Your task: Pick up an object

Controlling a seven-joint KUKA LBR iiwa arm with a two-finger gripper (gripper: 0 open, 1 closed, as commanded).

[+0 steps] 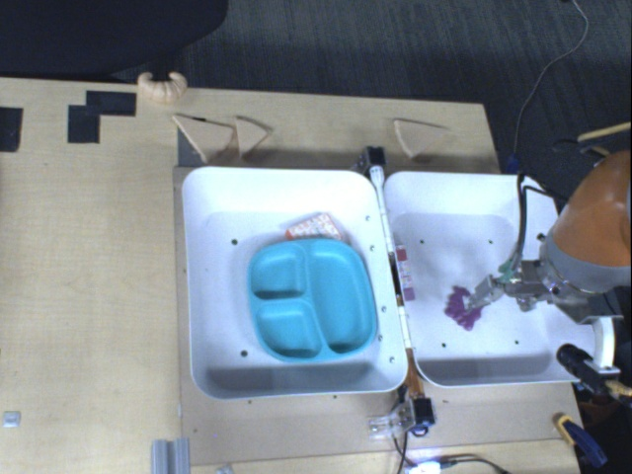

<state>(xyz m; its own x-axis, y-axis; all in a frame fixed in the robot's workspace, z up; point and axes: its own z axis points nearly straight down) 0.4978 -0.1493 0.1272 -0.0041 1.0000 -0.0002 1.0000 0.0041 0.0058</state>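
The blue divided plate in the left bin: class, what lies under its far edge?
A small packet with a red-and-white pattern pokes out from beneath the blue divided plate. One corner shows; the rest is covered, so its full shape cannot be told.

Two white bins are counted on the tabletop: a left bin [212, 265] and a right bin [464, 205]. One blue divided plate [311, 299] and one patterned packet [314, 227] are seen in the left bin; one purple object [460, 306] is seen in the right.
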